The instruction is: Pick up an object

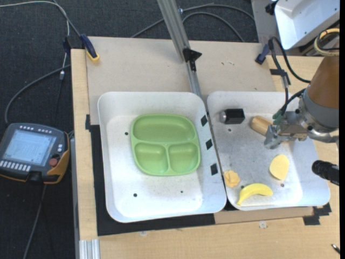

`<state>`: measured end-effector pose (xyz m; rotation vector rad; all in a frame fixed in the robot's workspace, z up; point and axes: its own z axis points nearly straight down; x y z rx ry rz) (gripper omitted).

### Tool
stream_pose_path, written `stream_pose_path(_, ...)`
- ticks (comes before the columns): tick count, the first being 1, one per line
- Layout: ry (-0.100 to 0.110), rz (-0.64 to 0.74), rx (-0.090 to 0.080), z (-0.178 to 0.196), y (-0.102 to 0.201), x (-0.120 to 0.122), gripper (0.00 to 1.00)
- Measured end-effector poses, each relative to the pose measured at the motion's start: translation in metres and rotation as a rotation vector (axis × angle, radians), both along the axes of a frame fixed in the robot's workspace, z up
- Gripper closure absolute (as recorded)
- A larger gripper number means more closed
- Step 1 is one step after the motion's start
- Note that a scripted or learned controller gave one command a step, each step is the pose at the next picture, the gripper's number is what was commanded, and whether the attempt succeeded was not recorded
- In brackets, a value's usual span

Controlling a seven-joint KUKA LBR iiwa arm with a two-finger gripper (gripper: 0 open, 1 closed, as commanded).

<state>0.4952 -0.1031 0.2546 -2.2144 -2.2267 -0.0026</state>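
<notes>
Nearest to us, at the front of the right-hand shallow white bin (pixel 302 198), lies a curved yellow plastic banana (pixel 254 191); just behind it sit a small orange-yellow lump (pixel 232 178) and a flat yellow oval piece (pixel 279 167); further back we see a tan wooden cylinder (pixel 260 124) and a small black block (pixel 233 115). Beside it, the left-hand white bin (pixel 116 198) carries a pale green plastic plate with three compartments (pixel 164 144).

We judge the task barely begun; every object rests on a bin floor and nothing is lifted. What is left is the whole grasp: settling on a target, closing, raising it.

The grey arm's gripper (pixel 274 137) hangs low over the right bin, just beside the tan cylinder's right end and behind the yellow oval; we cannot tell whether it touches the cylinder. Whether the fingers are open or closed we cannot tell, since the metal parts blur together from above; we see nothing held between them. The cylinder looks the likeliest target, being closest.
</notes>
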Motion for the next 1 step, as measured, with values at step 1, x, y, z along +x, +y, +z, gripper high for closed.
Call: stream_pose_path(1,-0.001,0.003,0.001,0.0050,0.0572,0.0079,1.00)
